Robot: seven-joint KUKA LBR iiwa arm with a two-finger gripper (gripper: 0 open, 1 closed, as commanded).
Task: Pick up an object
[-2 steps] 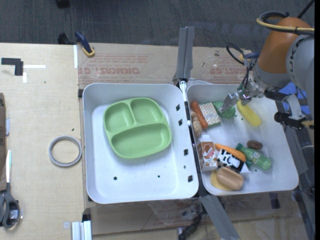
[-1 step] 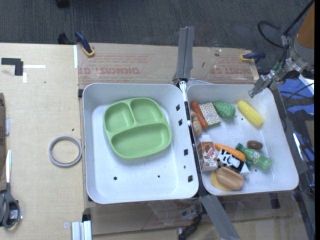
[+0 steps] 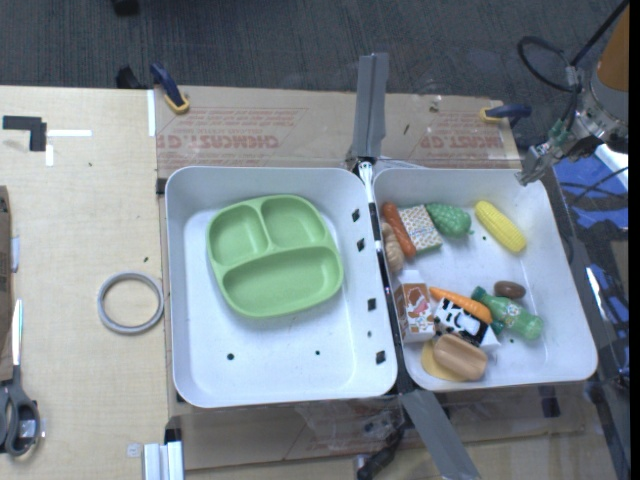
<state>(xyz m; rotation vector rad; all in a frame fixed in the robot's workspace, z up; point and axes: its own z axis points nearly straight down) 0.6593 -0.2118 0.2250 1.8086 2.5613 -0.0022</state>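
Pincer (image 3: 540, 160) is hanging over the right bin's (image 3: 570, 298) far rim; its state cannot be told. Toy corn cob (image 3: 500, 225) is lying isolated just below: best target, approaching vertically and closing across its width. Left bin (image 3: 190, 298) is holding a green divided plate (image 3: 276, 255). Tape ring (image 3: 130, 301) is sitting on the wooden surface (image 3: 70, 218).

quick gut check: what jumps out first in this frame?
The green divided plate, alone in the left bin. Next, the toy-food clutter in the right bin: a yellow corn cob near the back, a bun at the front edge. The gripper hangs over the right bin's back right corner.
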